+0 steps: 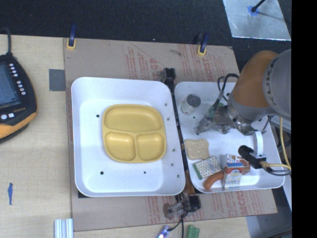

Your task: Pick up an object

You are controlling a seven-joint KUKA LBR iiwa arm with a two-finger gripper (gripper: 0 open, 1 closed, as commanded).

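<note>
My gripper (204,127) hangs low over the upper middle of the right bin (267,185), reaching in from the right. A small round grey-and-white cap (190,102) lies just up and left of it. A beige sponge-like square (196,148) rests just below it. Along the bin's front lie a green-and-white packet (206,167), an orange carrot-shaped piece (212,181) and a small printed carton (233,175). I see nothing held in the gripper.
The left bin (86,177) holds a yellow three-section plate (133,132). A teach pendant (12,98) lies on the bench at far left. Clamps (71,36) (201,41) pin the brown board at the back.
</note>
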